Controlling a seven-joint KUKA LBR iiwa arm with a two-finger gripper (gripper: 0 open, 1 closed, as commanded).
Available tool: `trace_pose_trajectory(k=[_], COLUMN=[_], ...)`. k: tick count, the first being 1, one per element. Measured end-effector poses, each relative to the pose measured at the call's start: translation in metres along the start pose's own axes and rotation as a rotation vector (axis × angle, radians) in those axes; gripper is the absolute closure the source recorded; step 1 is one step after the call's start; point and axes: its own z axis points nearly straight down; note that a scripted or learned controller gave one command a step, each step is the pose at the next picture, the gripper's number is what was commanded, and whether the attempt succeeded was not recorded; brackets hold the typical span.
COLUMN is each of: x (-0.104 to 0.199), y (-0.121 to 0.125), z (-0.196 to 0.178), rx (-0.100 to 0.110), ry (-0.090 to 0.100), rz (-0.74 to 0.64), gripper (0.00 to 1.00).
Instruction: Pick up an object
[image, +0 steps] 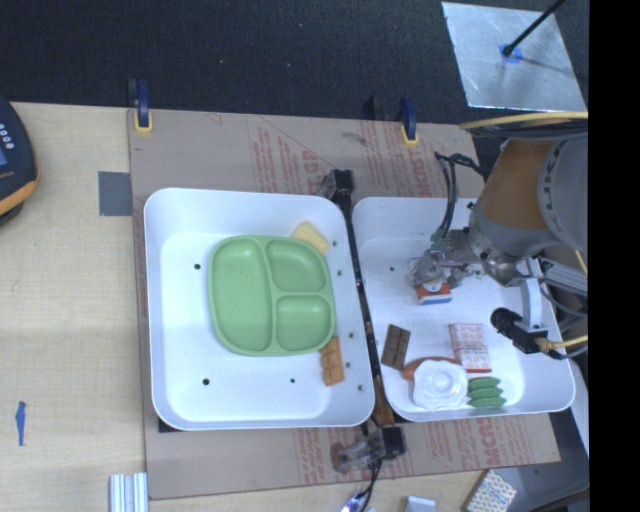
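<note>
We note a small red, white and blue box (434, 293) in the upper middle of the right bin (392, 232), directly under the gripper (436, 268). The gripper sits low over this box, touching or nearly touching its top; we cannot tell whether the jaws are wide, narrow or closed on it, since the metal parts blur together. The arm (525, 195) reaches in from the right, its orange band above the wrist.

Nearer the front of the same bin lie a brown bar (396, 346), a pink-and-white packet (469, 346), a round white lid (440, 385) and a green item (485, 391), the last two just beside each other.

The left bin (170, 300) holds a green divided plate (271, 295), a pale yellow piece (311, 237) at its upper right edge and a tan wafer (332, 362) at its lower right. Both bins rest on a cardboard sheet (250, 150) on the worktop (60, 320).
</note>
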Motion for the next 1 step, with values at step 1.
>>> trace_pose_trajectory(k=[1], x=[0.0729], y=[0.0220], z=[-0.0950], rx=[-0.009], ry=[0.002], rz=[-0.003], gripper=[1.00])
